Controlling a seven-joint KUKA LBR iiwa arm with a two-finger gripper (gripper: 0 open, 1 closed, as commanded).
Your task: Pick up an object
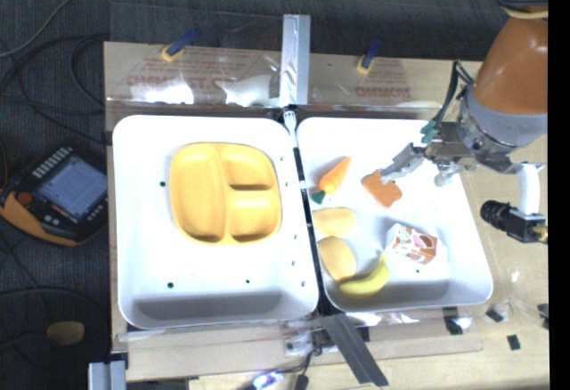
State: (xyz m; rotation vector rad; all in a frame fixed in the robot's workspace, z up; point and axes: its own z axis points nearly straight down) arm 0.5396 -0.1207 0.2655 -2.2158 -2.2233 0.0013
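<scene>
Orange wedge-shaped piece (384, 190) sits in the right bin (472, 277), upper middle, with the gripper (398, 167) right at its top edge — fingers look to straddle or touch it, but whether they actually pinch it I cannot tell, so likely a grasp attempt and no confirmed hold. Same bin also has a carrot (334, 174) near the divider, two pale yellow lumps (333, 221) below it, a banana (365, 280) at the front and a white printed packet (413, 245); left bin (142, 290) carries a yellow divided tray (224, 192), its compartments bare.
</scene>
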